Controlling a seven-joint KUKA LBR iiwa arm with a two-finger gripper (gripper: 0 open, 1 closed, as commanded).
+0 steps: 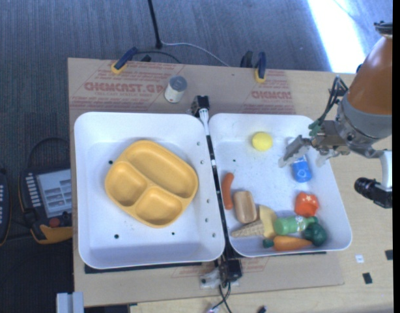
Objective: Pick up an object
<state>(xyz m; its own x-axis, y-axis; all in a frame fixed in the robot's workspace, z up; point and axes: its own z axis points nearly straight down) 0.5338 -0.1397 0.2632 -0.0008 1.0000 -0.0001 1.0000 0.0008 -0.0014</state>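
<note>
Gripper seen above right bin, fingers spread, nothing pinched. Blue object lies just below fingertips, at 6 o'clock. Yellow ball at gripper's 9 o'clock, apart. Orange pepper further toward 6 o'clock. Yellow divided plate rests in left bin.

Blue object — maybe a cup (right bin).

- The 2 white bins look like smooth, slightly glossy plastic.
- The yellow divided tray is matt plastic.
- The bench top looks like printed cardboard or paper-faced board, matt.
- The toy foods, such as the yellow ball, look like smooth plastic.
- The floor is rough grey carpet.
</note>
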